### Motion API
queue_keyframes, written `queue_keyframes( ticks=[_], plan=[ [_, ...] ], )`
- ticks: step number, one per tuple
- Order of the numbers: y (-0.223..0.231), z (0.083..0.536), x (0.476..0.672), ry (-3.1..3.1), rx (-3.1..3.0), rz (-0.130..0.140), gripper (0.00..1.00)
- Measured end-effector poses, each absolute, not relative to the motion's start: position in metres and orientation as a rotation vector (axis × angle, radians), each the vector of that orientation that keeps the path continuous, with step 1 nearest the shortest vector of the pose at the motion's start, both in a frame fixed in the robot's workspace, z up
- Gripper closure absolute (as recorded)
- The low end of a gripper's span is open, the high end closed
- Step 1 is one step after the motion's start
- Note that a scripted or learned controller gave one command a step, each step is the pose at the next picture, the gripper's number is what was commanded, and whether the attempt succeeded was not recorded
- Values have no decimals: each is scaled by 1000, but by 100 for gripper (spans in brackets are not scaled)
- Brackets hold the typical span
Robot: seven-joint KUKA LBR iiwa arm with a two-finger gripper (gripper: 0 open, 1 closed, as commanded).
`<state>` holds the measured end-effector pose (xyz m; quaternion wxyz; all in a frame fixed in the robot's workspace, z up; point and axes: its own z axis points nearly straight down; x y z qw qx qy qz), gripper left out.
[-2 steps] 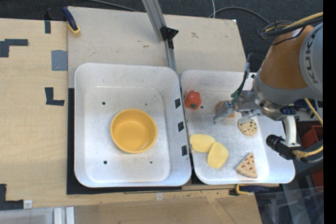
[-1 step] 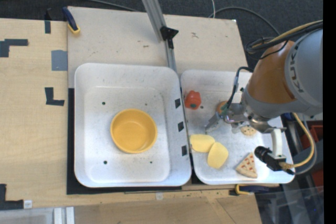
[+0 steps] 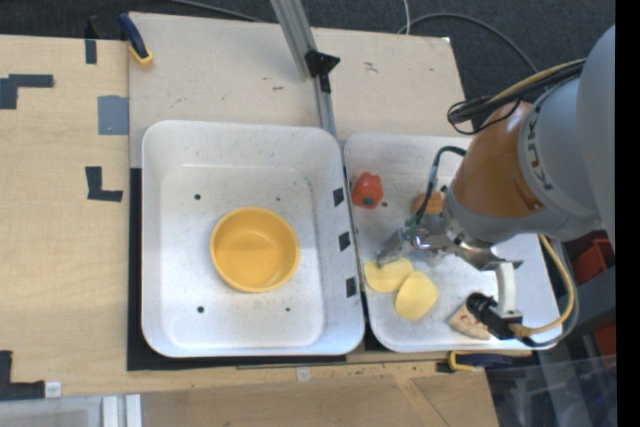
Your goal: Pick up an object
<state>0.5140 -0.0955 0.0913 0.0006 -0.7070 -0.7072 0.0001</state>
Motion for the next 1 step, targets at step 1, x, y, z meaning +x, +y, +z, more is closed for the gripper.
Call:
queue_keyframes(
  ticks=[1],
  plan=[
    [-95, 101, 513, -2220, -2216, 3, 100]
  ],
)
